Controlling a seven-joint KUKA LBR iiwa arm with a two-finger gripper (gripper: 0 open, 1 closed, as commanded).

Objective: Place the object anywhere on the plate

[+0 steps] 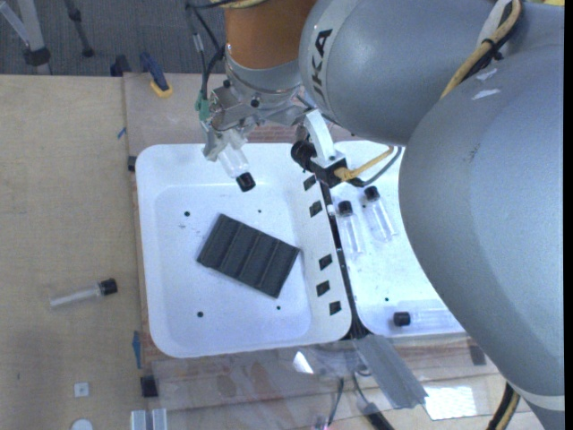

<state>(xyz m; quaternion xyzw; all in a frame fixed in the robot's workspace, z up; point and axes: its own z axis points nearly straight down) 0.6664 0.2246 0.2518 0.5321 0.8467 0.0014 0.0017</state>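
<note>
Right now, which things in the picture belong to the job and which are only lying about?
For the job:
- tool, with a clear vial between its fingers
- dark ribbed plate in the left bin

Lying about:
- two vials in the right bin
- another vial on the bench

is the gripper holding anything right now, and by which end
Yes: the gripper holds a clear plastic vial with a black cap between its fingers, gripped at the clear upper end, black cap hanging down over the left white bin.

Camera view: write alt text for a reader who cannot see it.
A grey arm's pincer holds a clear, black-capped vial above the left white bin, where a dark ridged plate lies. Two more vials lie in the right bin.
</note>
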